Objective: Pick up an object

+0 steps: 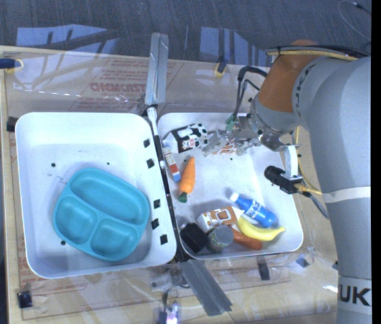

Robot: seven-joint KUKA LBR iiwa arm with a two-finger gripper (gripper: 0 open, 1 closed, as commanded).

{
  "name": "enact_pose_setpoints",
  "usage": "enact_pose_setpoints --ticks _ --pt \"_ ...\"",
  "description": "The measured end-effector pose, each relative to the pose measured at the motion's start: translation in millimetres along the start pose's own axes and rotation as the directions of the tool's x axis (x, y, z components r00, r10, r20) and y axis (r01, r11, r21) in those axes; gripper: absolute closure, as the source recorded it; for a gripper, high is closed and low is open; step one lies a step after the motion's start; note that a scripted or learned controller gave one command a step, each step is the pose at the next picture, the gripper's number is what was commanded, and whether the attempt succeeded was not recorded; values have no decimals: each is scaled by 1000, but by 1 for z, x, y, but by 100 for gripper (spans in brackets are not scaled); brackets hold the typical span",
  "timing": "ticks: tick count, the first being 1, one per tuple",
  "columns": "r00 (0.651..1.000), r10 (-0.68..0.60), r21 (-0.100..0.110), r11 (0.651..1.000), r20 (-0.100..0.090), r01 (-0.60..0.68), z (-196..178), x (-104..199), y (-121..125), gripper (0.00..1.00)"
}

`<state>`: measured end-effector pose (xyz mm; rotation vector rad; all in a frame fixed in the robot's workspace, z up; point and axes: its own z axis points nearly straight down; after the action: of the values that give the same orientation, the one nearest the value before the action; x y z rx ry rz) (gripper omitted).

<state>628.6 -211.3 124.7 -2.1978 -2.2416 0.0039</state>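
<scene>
My gripper (218, 144) reaches into the right bin (283, 187) near its far edge, just right of a black-and-white cow-patterned toy (189, 139). An orange carrot (187, 176) lies below it, near the divider. Along the bin's front lie a blue bottle (255, 211), a yellow banana (260, 231), an orange-and-white carton (218, 217), a black item (193, 237) and a grey can (221, 238). Nothing shows between the fingers.
The left bin (42, 147) holds a blue sectioned plate (101, 212). A small tube (171, 166) lies against the divider in the right bin. The grey arm (332, 133) with its orange band (283, 81) covers the bench's right side.
</scene>
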Motion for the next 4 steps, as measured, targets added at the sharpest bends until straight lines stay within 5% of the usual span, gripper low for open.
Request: enact_pose_setpoints --ticks 1,2,3,4 --pt "999 39 19 999 3 -39 22 -8 24 0" --pt "999 38 28 999 14 -38 8 -15 21 100" --pt "999 34 24 999 10 -34 10 -12 23 0" --pt "1000 29 26 999 12 -29 0 -12 23 100"
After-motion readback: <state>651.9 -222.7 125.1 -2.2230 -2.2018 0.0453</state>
